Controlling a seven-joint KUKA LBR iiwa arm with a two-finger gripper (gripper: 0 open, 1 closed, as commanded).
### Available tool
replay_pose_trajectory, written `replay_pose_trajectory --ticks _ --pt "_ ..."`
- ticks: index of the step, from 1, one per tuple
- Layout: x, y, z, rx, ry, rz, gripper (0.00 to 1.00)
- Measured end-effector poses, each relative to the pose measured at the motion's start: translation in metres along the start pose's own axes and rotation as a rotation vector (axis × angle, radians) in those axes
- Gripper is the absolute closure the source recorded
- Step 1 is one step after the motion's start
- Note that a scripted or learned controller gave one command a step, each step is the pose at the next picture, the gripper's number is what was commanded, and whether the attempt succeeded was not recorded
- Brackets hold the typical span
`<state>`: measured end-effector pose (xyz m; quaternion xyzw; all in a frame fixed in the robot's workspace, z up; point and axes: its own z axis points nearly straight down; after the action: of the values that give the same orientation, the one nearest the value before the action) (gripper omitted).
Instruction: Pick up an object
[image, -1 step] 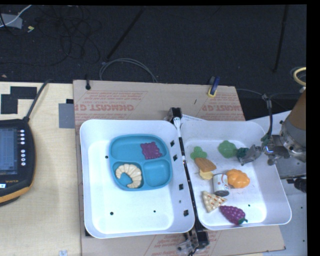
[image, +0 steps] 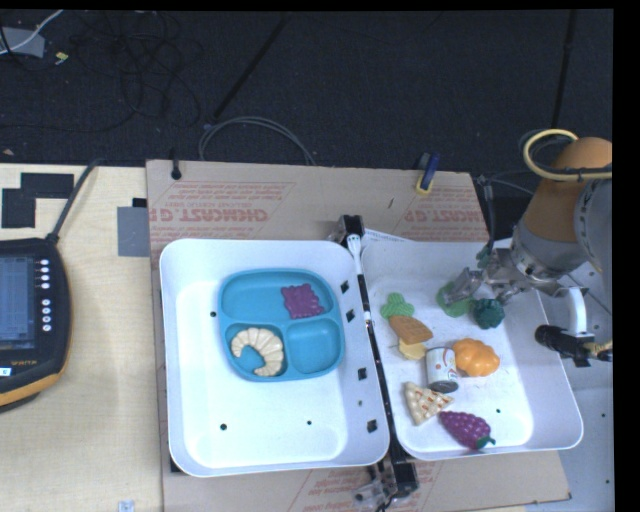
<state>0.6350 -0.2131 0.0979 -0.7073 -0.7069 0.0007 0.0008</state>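
Claw low over right bin, near its upper right part; opening cannot be judged, nothing seen between its tips. Dark green toy just beside claw. Orange toy, small can, purple grapes lie lower in same bin.

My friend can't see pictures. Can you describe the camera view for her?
A robot gripper reaches into the right white bin of toy food, beside a dark green toy. The left bin holds a blue tray with a croissant.
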Motion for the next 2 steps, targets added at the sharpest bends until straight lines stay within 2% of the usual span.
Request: replay_pose_trajectory --ticks 1,2 --pt "0.027 0.009 0.011 0.001 0.001 -0.003 0.0" --pt "0.026 0.01 -0.002 -0.001 -0.001 -0.005 1.0"
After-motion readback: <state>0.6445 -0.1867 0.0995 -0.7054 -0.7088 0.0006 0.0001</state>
